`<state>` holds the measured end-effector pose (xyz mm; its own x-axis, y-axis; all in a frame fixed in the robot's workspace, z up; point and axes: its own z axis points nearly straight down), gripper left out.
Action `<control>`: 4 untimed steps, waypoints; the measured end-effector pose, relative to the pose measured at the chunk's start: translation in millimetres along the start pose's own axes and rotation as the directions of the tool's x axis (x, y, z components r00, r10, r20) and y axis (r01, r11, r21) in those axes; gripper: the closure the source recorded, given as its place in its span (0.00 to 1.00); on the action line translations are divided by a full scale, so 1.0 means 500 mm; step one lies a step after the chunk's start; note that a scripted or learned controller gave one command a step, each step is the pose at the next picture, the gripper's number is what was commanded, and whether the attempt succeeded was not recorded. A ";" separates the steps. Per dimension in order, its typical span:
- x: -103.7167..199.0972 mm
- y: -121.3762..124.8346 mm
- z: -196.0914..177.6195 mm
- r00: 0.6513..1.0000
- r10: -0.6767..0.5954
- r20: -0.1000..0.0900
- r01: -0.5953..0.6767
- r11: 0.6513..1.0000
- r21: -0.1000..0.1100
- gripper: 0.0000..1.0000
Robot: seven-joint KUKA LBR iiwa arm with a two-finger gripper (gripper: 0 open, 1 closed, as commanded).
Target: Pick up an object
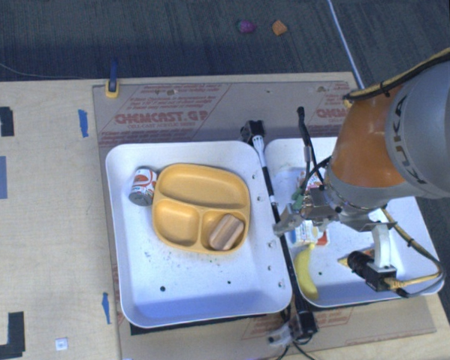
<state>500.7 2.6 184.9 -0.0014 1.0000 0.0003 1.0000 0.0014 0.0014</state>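
— Where is the claw (311, 217)?
— Low in the right bin (415, 226); whether it is open cannot be told.
— And the banana (306, 272)?
— Just below the claw, against the bin's left wall.

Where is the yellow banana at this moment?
The yellow banana lies in the right white bin, near its front-left corner beside the wall shared with the left bin, just below the gripper.

Dark blue carpet floor (164, 28) is lying beyond the pale wooden surface (47, 222), with two small scraps (262, 27) resting on it.
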 end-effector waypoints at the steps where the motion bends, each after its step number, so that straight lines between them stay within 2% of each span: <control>1: 0.000 0.000 0.000 1.000 0.000 0.000 0.000 1.000 0.000 0.00; 2: -0.153 -0.042 0.000 1.000 0.002 0.000 -0.002 1.000 0.002 0.00; 3: -0.185 -0.043 0.180 1.000 0.001 0.001 -0.001 1.000 0.000 0.00; 4: -0.185 -0.042 0.160 1.000 0.002 0.002 -0.002 1.000 -0.002 1.00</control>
<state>480.0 -89.9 104.5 0.0005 1.0000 -0.0015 1.0000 -0.0005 0.0036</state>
